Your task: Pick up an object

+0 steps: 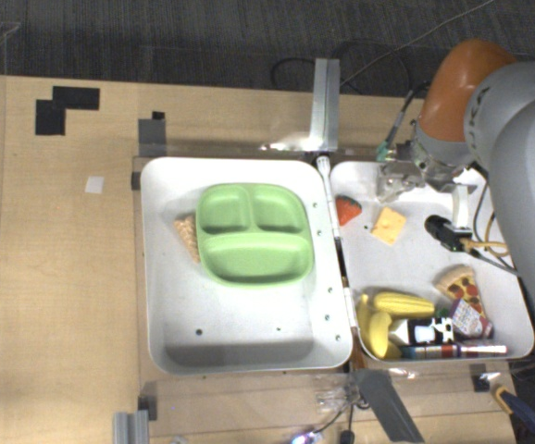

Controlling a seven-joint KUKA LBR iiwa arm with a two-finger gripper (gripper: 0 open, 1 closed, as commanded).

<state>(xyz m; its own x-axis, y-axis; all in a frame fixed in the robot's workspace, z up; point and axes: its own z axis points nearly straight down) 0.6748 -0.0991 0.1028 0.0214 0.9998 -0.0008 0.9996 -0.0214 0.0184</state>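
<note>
Two white bins (pixel 156 276): one green tray (pixel 252 233), one banana (pixel 388 317); tool (pixel 399 176) state unclear.

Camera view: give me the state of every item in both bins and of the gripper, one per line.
Green three-compartment plastic tray: flat, right way up, left bin.
Tan textured piece: partly under the tray's left edge.
Red wedge-shaped piece: lying by the right bin's left wall.
Yellow cheese-like block: lying free.
Yellow toy banana: lying in the right bin's near corner.
Pizza-slice toy: lying flat.
Gripper: above the right bin's far end, holding nothing visible.
</note>
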